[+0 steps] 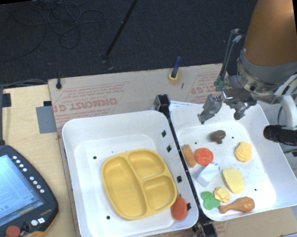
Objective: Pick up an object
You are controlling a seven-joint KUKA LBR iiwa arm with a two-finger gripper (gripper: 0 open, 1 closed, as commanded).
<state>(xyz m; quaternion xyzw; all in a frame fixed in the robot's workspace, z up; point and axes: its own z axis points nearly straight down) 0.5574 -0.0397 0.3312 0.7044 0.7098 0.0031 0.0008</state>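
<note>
My pincer [225,106] hangs wide open with nothing in it, at twelve o'clock over the right bin [288,177], because the brown toy [217,136] sits just below.

Glossy yellow plastic tray [138,183] in smooth white bin [85,135].

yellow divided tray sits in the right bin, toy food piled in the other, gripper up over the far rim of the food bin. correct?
Wrong bin. The camera view shows the yellow divided tray in the left bin; the toy food, such as the chicken drumstick and tomato, lies in the right bin. The gripper is indeed over that bin's far rim.
</note>
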